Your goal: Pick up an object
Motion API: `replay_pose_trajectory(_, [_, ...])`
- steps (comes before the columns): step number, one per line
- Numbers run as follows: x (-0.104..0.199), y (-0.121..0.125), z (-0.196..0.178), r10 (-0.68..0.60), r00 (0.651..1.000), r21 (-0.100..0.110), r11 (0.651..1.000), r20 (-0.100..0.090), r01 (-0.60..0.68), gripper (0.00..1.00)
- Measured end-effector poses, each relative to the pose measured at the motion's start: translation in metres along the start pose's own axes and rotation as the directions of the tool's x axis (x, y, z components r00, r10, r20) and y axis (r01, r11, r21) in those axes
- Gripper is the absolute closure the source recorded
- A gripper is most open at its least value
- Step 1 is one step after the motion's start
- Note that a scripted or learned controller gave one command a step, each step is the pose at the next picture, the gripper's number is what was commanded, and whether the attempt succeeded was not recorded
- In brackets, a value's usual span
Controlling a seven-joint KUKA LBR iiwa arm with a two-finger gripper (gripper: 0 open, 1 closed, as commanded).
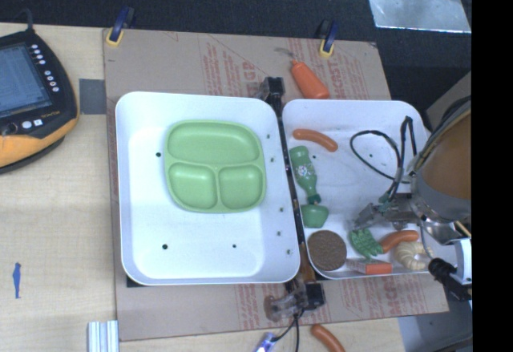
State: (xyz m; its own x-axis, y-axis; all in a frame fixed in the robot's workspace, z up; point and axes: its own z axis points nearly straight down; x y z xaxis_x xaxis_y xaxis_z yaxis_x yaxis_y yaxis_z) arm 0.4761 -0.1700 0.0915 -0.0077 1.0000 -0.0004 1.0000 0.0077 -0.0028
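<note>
Here the robot arm (449, 174) reaches into the right bin (353, 114) from the right, its tool (375, 216) low over a cluster of toy food; whether the tool is apart or together cannot be told from this angle. Just below the tool lies a green leafy toy (365, 244), with a carrot (396, 240) beside it and a brown round cookie (327, 248) further left. Left of the tool rests a green bottle (303, 174), and above it a sausage (315, 139). A black cable (377, 151) loops above the tool. Far to its left, the other bin (144, 206) carries a green divided plate (215, 164) on the worktop (56, 222).
</note>
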Motion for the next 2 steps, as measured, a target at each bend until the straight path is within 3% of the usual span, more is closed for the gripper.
replay_pose_trajectory(1, [0.004, 0.057, 0.000, 0.001, 1.000, 0.000, 1.000, 0.000, -0.001, 0.00])
replay_pose_trajectory(2, [0.037, 0.000, 0.000, 0.002, 1.000, 0.001, 1.000, 0.000, -0.002, 0.00])
